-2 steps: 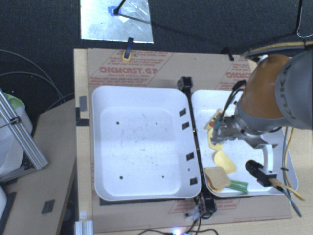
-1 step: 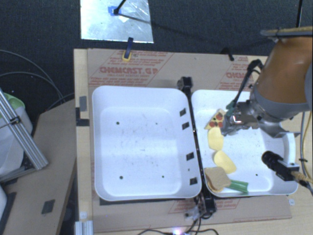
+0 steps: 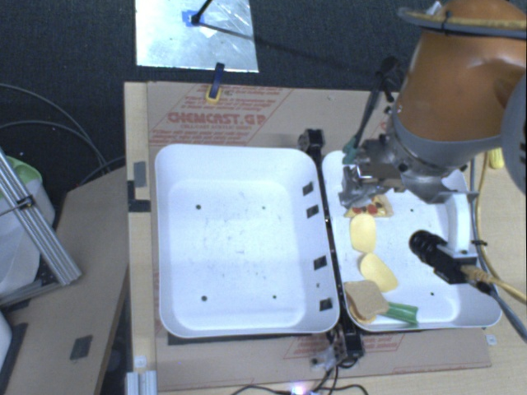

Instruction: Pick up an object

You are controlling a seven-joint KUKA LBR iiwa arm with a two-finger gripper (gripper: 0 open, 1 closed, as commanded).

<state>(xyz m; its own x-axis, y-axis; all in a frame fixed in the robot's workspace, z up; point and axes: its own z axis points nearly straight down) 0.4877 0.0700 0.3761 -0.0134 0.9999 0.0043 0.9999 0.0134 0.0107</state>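
Hand (image 3: 360,189), open or closed can't tell, hangs over small red-yellow piece (image 3: 377,208) by far-left corner of arm-side bin (image 3: 436,299); drop straight, centred, clear of yellow lump (image 3: 363,232).

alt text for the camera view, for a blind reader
The arm's gripper hangs over the far left corner of the right bin, just above a small red and yellow item. Nearer the camera in that bin lie a pale yellow oval, a yellow wedge, a tan slice and a green piece.
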